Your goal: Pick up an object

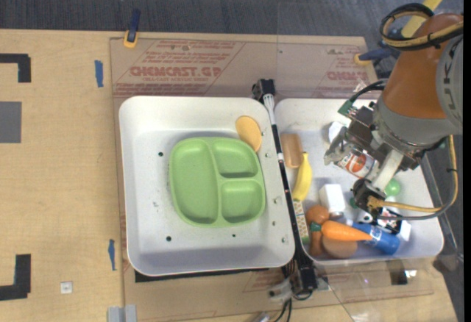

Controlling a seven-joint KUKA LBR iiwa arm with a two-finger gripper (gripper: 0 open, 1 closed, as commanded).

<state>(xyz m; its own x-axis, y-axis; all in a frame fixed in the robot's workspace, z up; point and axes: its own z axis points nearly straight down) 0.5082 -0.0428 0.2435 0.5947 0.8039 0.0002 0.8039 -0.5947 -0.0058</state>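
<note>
Gripper (346, 155) hangs over the right bin (434, 240), its jaws' state beyond telling; banana (301, 177) lies just leftward, long axis along the bin's left wall.

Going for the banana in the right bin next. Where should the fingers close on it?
Grip the banana at its middle, coming straight down, fingers closing across its narrow width. It lies flat and lengthwise along the right bin's left wall, so the wall-side finger has little room.
</note>
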